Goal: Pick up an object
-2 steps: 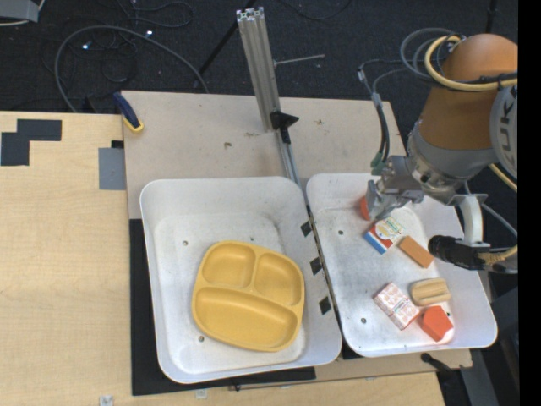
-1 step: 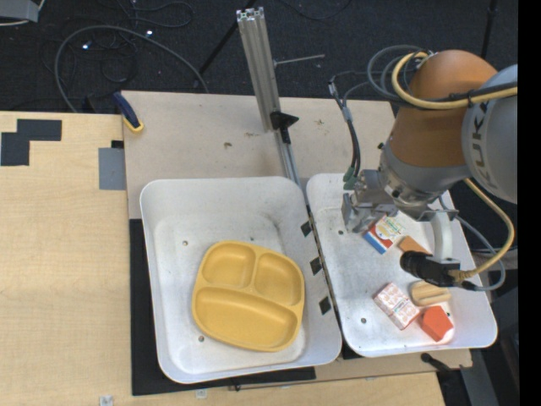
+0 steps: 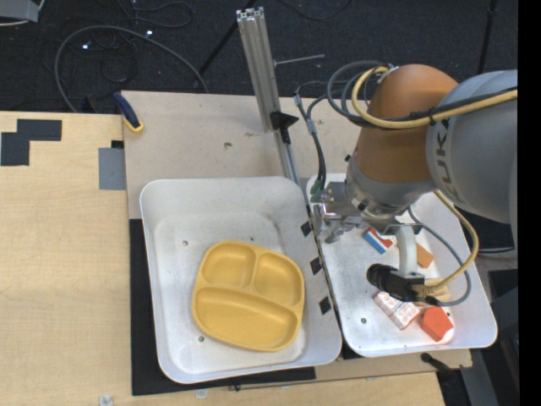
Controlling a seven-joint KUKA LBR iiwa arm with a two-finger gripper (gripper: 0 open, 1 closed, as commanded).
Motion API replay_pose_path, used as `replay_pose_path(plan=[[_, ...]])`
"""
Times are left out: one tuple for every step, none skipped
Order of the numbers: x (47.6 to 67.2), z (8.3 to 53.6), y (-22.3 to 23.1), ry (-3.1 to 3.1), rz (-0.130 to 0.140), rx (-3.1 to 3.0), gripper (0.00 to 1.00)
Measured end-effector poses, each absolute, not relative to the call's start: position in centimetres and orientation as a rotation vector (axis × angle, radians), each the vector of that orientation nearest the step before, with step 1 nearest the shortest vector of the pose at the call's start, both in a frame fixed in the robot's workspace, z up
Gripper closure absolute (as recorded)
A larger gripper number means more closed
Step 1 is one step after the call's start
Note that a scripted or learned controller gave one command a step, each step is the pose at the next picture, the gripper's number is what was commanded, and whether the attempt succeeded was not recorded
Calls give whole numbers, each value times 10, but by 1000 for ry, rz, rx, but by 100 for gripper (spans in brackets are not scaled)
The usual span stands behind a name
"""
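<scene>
Bins of white plastic sit side by side on the bench. Nearest me, in the near right corner of the right bin, lies an orange block. A small pink-and-white striped box is just beside it on the left, so close that I cannot tell whether the two touch. Across in the left bin, a yellow plate with three compartments lies flat in the near half, a little right of the middle. Farther back in the right bin, about its middle, there is a small blue, red and white thing. Near it on the right is an orange piece, partly hidden behind the robot's own parts. The gripper hangs low over the far left part of the right bin, close by the rims where the two bins meet and apart from the block and the box. From where I stand it is too crowded by metal and cable to tell whether it is wide or narrow, or whether it has hold of anything. Above it the arm, grey with its orange band, comes in from the right and covers the far right part of that bin. Beyond the bins a slim aluminium post rises from the bench, just past the gap between them. At the far left corner of the bench lies a blue-handled tool with a yellow tip. Behind it loose cables curl on the dark floor.
</scene>
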State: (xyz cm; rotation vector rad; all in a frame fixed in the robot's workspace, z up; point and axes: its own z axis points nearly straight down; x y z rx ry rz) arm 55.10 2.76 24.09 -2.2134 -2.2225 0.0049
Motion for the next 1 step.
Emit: replay_pose_path(plan=[[532,243,85,-2225,4,-2210,100]])
